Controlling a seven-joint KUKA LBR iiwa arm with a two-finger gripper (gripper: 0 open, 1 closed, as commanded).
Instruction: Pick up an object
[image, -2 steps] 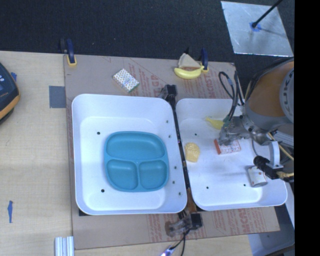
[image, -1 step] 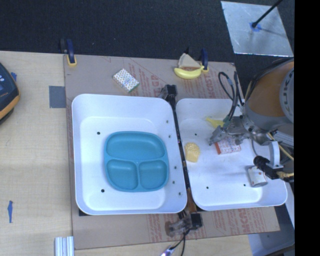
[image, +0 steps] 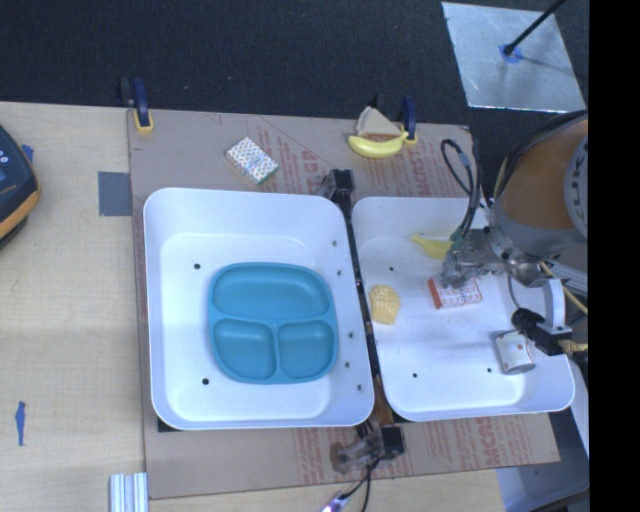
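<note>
Table (image: 70, 330) carrying two white bins side by side. Left bin (image: 175, 225) holds a blue divided plate (image: 272, 322). Right bin (image: 440, 400) holds, in descending size, a red-and-white packet (image: 458, 294), a yellow corn piece (image: 384, 304), a yellow wedge (image: 432, 245) and a small white block (image: 513, 352). The hand (image: 462, 268) hangs low at the packet's far edge; whether it is apart or together cannot be told. Judged progress: approach made, nothing lifted; the packet lies flat on the bin floor, so gripping and raising remain.
</note>
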